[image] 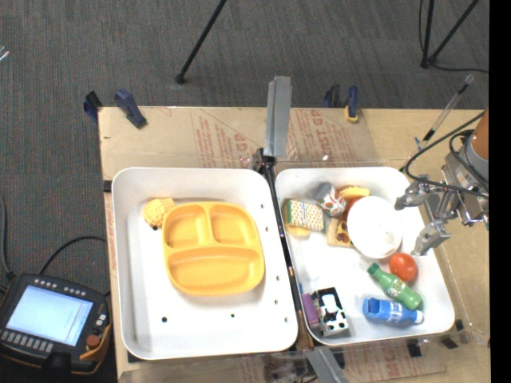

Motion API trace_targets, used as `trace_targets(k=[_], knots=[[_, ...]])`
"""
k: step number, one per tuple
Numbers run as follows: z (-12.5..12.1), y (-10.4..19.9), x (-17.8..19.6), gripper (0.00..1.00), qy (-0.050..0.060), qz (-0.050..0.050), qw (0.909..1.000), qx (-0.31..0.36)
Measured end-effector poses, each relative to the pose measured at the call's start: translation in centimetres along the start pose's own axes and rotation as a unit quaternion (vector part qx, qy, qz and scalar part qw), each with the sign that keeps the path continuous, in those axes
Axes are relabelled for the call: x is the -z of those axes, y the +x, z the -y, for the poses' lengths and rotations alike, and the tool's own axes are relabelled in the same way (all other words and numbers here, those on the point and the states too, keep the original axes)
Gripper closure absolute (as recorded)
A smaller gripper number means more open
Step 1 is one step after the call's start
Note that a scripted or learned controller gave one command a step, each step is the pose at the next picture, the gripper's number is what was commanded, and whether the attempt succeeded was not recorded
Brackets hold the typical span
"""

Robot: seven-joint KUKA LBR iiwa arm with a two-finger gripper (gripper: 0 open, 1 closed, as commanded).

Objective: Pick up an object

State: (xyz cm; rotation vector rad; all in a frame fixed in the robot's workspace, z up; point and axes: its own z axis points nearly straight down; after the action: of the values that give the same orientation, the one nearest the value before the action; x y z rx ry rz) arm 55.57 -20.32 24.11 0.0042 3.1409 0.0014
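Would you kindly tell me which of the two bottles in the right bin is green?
The green bottle beside the red ball; the other bottle, nearer the front rim, is blue.

Glossy plastic tray — smooth white bins; matt cardboard bench — bare-metal pincer.

Both bins are white: the left bin carries a yellow-orange divided tray and a pale yellow knobbly lump; the right bin carries a white plate, a red ball, a green bottle, a blue bottle with a white label, a packet checked in green and tan, and a black-and-white box. The bench is brown cardboard with red print; the clamps are blue
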Motion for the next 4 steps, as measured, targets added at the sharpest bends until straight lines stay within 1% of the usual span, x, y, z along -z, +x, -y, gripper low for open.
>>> trace_targets(k=[1, 2, 3, 4], knots=[[-3.1, 8.1, -12.0, 0.0, -0.002, -0.006, 0.9999, -0.009], [-2.4, -3.8, -14.8, 0.0, 0.001, 0.004, 0.9982, 0.06], [-0.3, -8.9, -14.8, 0.0, -0.01, -0.009, 0.9963, 0.084], [-10.4, -9.1, -15.2, 0.0, -0.001, 0.002, 0.9995, 0.031]])
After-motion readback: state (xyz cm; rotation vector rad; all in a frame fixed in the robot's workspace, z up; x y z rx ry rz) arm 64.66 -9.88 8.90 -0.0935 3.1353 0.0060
